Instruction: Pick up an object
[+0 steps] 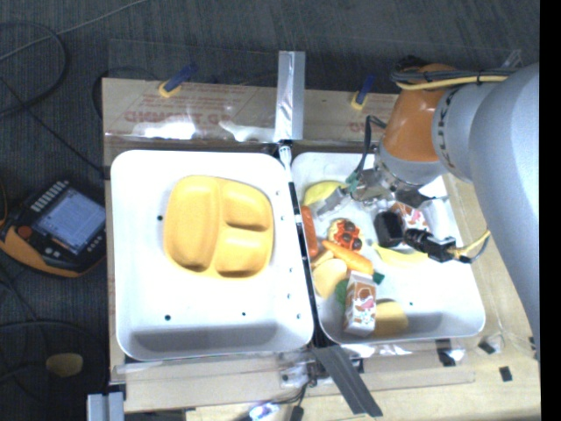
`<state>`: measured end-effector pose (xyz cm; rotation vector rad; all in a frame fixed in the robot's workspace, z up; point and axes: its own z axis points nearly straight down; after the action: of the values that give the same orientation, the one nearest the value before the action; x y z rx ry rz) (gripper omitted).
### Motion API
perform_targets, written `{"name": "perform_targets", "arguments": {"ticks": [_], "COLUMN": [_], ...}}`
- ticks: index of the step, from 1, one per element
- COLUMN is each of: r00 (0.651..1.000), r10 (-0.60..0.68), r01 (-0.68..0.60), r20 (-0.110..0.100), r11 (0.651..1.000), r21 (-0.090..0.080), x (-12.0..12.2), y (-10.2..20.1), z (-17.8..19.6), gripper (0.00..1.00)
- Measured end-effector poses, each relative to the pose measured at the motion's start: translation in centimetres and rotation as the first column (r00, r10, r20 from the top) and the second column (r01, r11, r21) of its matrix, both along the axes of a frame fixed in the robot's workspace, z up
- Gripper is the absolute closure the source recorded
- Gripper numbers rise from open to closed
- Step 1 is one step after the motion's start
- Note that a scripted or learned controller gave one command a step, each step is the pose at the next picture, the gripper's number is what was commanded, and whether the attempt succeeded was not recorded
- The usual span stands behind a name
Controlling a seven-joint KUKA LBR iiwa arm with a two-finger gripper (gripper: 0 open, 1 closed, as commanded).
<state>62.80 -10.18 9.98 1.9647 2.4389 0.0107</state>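
My gripper reaches down into the back of the right bin, below the orange wrist band. It hovers over a crowded pile of toy food. Just under it lie a pale yellow-green piece and a red toy with dark spots. An orange carrot, a pale round fruit and a small juice carton lie nearer the front. A reddish sausage lies along the bin's left wall. The picture does not reveal whether anything is held.
A yellow divided plate lies in the left bin. A yellow block and a banana sit in the right bin, under black gripper hardware. A handheld pendant rests on the floor at left.
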Motion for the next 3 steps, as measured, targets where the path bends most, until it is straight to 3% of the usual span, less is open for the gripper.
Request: {"name": "perform_targets", "arguments": {"ticks": [1, 2, 3], "r00": [0.998, 0.998, 0.998], "r10": [-0.054, -0.053, 0.068], "r01": [0.054, 0.053, -0.068], "r20": [-0.023, -0.036, -0.013], "r11": [0.999, 0.999, 0.998], "r21": [-0.003, -0.007, -0.001], "x": [3.9, 3.6, -1.5], "y": [-0.6, -0.7, 3.9], "z": [-1.2, -0.5, 8.6], "gripper": [0.0, 1.0, 1.0]}}
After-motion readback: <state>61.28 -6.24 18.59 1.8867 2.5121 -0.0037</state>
